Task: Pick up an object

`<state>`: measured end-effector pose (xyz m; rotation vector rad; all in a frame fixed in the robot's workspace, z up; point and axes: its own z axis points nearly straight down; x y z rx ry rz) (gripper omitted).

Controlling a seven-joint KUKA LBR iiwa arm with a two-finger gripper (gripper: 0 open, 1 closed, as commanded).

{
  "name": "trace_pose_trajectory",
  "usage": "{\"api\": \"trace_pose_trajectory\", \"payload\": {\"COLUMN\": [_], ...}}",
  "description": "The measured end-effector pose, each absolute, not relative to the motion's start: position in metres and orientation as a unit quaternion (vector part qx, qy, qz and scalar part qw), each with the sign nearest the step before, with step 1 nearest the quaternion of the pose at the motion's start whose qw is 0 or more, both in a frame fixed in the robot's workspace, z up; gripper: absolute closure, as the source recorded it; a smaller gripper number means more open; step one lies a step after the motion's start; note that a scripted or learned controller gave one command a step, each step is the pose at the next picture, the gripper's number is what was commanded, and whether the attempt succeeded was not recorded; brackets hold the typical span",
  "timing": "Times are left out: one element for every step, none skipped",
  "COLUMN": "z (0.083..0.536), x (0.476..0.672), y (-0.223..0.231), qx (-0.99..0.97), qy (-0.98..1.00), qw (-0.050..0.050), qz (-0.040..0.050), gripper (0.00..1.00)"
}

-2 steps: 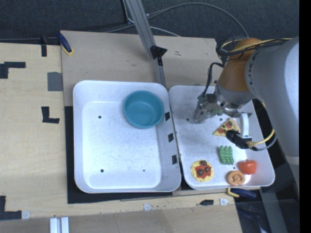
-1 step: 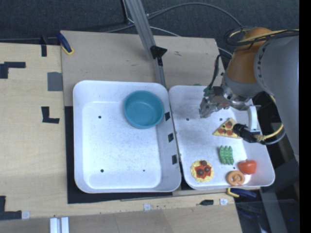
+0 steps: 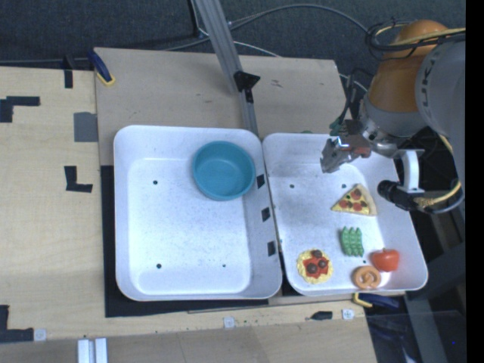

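So on the far left it's just bare wooden table [image 3: 45, 203] with some black tape marks, nothing to grab there. Next over is the left bin [image 3: 151, 278], and the lone item in it is a blue bowl [image 3: 223, 170] sitting up near the back right corner, close to the wall it shares with its neighbour. Then the right bin [image 3: 302, 195], where all the small stuff lives: a round mini pizza [image 3: 314, 265] near the front, a green ridged veggie-looking piece [image 3: 351, 241] just behind and to the right of it, a pizza slice [image 3: 354, 201] further back, and a donut-ish ring [image 3: 367, 277] touching or nearly touching a red tomato thing [image 3: 386, 259] in the front right corner. The gripper [image 3: 333, 159] hangs over the back part of that bin, with the slice the nearest candidate, just beside it toward the front. Honestly can't tell whether the jaws are spread or closed from this angle, too small and dark, and nothing is visibly between them. My guess on handling: these look like light, stiff plastic play food, so weight's no problem, but the flat pizza pieces sit low and would be slippery to pinch by the edges. The tomato or the green piece look chunkier, so squeezing across their sides seems the safer bet.
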<state>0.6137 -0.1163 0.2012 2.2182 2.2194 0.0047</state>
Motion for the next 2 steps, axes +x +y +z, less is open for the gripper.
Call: {"api": "trace_pose_trajectory", "payload": {"z": [0.235,0.227], "x": [0.614,0.592], "y": [-0.116,-0.063], "qx": [0.707,0.706], "qy": [0.707,0.709], "qw": [0.001,-0.001], "qz": [0.0008,-0.0001], "gripper": [1.0,1.0]}}
